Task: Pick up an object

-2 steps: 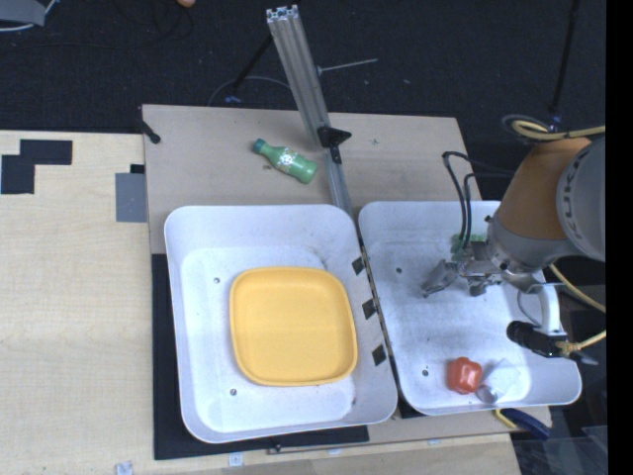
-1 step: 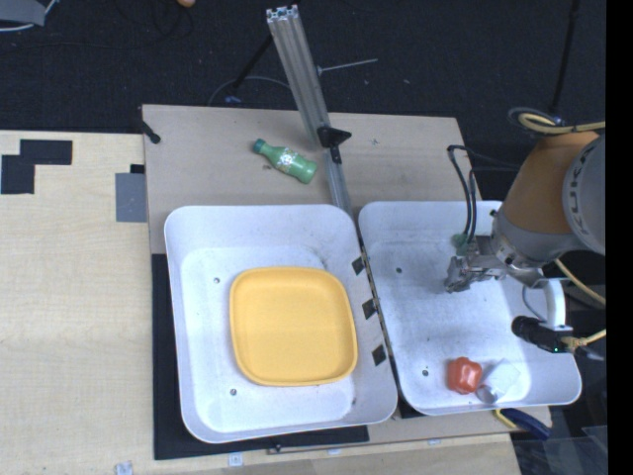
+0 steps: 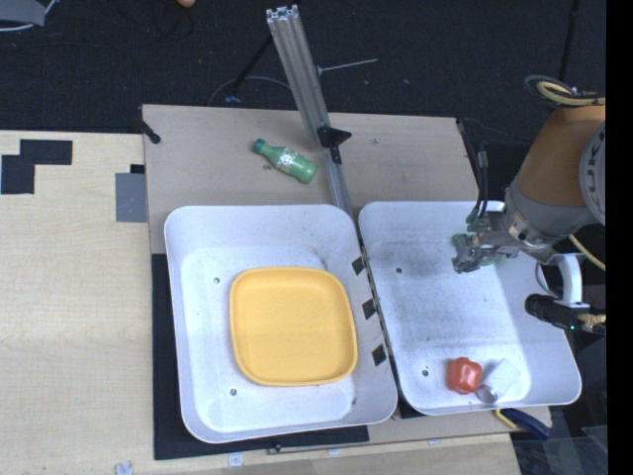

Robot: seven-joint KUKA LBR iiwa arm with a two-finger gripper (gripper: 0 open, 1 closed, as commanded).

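Two-finger gripper (image 3: 475, 253), finger state cannot be told, upper right bin (image 3: 435, 295); small red-orange rounded plastic object (image 3: 463, 374) lies well below it, toward frame's lower right.

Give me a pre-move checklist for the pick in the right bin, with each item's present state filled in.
1. Target in view: ok. A red object lies near the front of the right bin.
2. Claw over target: not ok. The claw hangs above the bin's back part, apart from the red object.
3. Claw free of load: cannot tell; too small to see.
4. Neighbours of target: not ok. A pale object lies right against the red one.
5. Path to target: ok. Bare bin floor lies between claw and target.
6. Other objects: ok. The yellow plate is in the left bin and the green bottle on the bench.
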